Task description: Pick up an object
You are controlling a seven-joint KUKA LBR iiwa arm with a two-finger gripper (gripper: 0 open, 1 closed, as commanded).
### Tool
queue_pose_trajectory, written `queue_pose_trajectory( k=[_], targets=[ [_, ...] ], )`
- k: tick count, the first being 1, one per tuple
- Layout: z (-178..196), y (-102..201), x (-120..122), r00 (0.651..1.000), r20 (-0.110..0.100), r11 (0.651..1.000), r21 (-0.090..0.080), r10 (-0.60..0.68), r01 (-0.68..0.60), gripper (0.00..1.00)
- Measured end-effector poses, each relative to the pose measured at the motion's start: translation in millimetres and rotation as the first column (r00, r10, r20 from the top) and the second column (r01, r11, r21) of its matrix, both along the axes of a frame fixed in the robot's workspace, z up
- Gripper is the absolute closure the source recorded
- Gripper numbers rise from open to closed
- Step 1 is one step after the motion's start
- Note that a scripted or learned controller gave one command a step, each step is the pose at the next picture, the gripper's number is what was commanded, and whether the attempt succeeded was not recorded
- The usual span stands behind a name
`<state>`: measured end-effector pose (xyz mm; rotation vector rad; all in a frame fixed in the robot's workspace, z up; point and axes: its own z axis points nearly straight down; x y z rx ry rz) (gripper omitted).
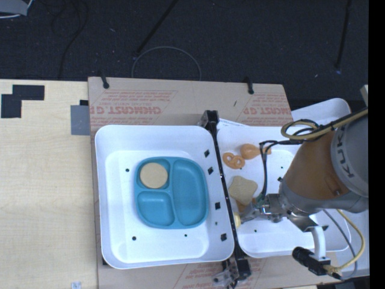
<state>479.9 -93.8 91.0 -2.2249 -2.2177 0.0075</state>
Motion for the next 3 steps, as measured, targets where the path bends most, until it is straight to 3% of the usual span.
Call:
queue_pose_trajectory(
  k=[1,3],
  targets=[
    [11.8,-0.2,0.0,1.0,-0.002,1.0,0.004,-0.006,0.006,1.0],
    [135.6,-3.5,3.5,1.0,0.007,1.0,0.003,0.004,-0.004,1.0]
  ],
)
